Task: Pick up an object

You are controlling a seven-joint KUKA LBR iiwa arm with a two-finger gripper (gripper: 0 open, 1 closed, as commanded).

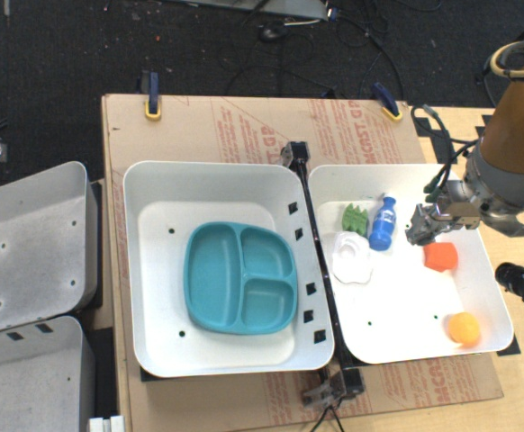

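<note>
The right bin (397, 331) holds a blue bottle (383, 223), a green toy (356, 217), a white cup-like object (352, 257), a red-orange block (441, 257) and an orange ball (465, 328). My gripper (421, 230) hangs over the right bin between the blue bottle and the red-orange block, just up and left of the block. The dark fingers point down and left, and nothing shows between them.
The left bin (154, 331) holds a teal divided tray (241, 277). A black divider bar (314, 250) runs between the bins. Spare white bin lids (28, 241) lie at the far left. Clamps and cables sit along the bench's far edge.
</note>
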